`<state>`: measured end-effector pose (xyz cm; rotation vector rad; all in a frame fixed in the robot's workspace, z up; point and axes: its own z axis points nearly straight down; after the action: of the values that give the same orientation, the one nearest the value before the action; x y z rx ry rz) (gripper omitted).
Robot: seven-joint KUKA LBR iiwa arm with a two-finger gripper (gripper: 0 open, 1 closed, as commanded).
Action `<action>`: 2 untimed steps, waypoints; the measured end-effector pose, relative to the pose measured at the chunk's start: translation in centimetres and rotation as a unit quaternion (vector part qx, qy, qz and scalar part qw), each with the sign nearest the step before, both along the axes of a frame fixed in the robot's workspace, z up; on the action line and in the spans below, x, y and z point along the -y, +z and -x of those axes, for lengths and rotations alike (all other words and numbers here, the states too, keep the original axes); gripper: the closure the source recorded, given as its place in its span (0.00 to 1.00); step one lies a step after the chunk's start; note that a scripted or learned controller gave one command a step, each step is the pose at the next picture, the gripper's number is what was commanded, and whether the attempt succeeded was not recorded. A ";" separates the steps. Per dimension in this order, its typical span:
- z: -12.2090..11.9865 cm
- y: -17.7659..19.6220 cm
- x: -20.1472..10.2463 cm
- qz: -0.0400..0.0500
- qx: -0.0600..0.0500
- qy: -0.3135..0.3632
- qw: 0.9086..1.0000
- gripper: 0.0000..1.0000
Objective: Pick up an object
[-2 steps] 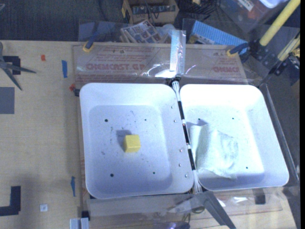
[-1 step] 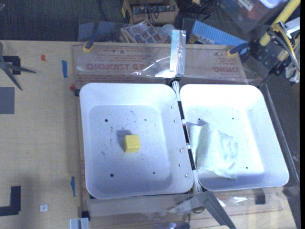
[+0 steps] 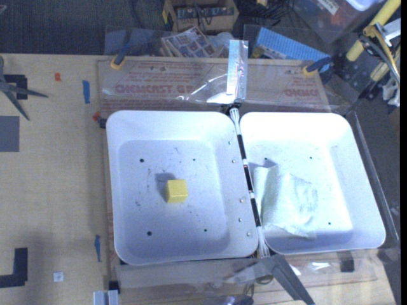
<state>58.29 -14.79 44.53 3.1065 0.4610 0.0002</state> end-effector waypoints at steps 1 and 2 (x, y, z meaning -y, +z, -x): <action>-0.1 1.0 -0.2 0.000 0.000 0.002 1.000 1.00; -6.6 -7.3 0.8 -0.001 -0.002 0.075 0.997 1.00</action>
<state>64.88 -15.62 37.26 3.0661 0.6920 -0.0040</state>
